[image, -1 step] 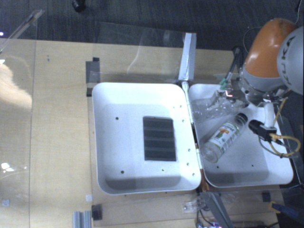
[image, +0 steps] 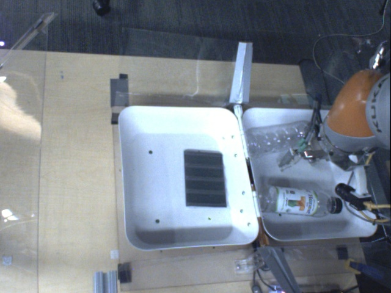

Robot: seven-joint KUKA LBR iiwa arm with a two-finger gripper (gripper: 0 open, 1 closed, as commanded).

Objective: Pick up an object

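Nothing lifted so far — the pick is all to come, by my reading. Far to the left of the claw sits the left bin (image: 140, 182) on the tabletop (image: 67, 182), and in it just a dark ribbed pad (image: 204, 177) lying flat in the middle. Moving right, across the divider, the right bin (image: 269, 227) holds the candidates: a clear plastic bottle (image: 275, 140) lying on its side just left of the claw, hard to make out against the white, and a labelled bottle (image: 299, 201) with a dark cap lying below the claw, near the front wall. And the claw (image: 300, 152) itself, low over the right bin's middle, close by the clear bottle — its metal fingers look spread apart, released, with nothing between them. The grasp, the closing and the lift all remain.
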